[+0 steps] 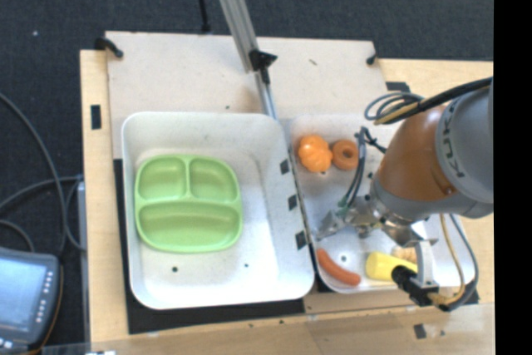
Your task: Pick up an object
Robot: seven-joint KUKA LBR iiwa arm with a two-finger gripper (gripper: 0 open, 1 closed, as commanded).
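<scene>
In the right bin (309, 212) lie an orange pumpkin-like ball (314, 154) and an orange-brown ring (344, 155) at the far end. A red sausage (338, 268) and a yellow block (383, 266) rest near the front. The arm's orange band and grey wrist (413, 170) hang low over the middle of this bin. My gripper (359, 222) points down just above and between the sausage and the yellow block. Its tips are hidden under the wrist hardware.
The left bin (150, 278) holds a green divided plate (189, 203). A slanted metal pole (237, 12) rises behind the bins. Cables loop beside the wrist at the right bin's far side. A small tan piece (406, 250) lies next to the yellow block.
</scene>
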